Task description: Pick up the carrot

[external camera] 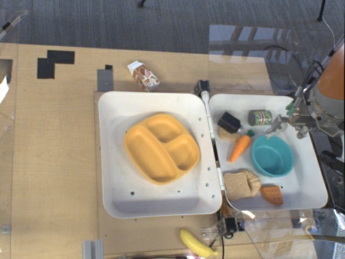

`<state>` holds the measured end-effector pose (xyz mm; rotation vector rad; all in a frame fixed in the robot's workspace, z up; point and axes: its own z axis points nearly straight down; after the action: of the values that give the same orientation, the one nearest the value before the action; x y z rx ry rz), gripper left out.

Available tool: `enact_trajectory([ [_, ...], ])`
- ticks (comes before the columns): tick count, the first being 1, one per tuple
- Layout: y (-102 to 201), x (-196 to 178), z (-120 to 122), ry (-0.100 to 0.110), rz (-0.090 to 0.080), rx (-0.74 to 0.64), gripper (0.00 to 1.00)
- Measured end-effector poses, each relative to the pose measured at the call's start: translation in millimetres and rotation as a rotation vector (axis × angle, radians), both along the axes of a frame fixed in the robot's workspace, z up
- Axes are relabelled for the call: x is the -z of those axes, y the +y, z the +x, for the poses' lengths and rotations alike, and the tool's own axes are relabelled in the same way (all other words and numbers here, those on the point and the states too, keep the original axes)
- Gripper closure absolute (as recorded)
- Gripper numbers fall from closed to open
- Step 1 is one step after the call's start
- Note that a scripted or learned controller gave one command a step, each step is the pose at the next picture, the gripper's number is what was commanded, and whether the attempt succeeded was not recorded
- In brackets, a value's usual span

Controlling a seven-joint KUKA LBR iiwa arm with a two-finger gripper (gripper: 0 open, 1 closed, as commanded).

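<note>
I find the carrot lying free in the right bin, tilted, leafy end toward one o'clock. At its three o'clock, touching or nearly so, sits a teal bowl; at eleven o'clock, a black block. The gripper hovers at the carrot's two o'clock, beside a green can. I cannot tell how its hand is set; the view is too coarse.
</note>
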<state>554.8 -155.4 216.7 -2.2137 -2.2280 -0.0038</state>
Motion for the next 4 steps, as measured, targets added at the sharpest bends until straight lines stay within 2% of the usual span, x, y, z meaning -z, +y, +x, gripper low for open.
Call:
enact_trajectory([
  [1,52,90,-34,0.012,0.005,-0.056,0.0],
  [2,60,127,-1,-0.009,0.002,-0.008,0.0],
  [3,60,115,1,-0.012,0.001,-0.009,1.0],
  [4,133,31,6,-0.003,0.0,0.242,1.0],
])
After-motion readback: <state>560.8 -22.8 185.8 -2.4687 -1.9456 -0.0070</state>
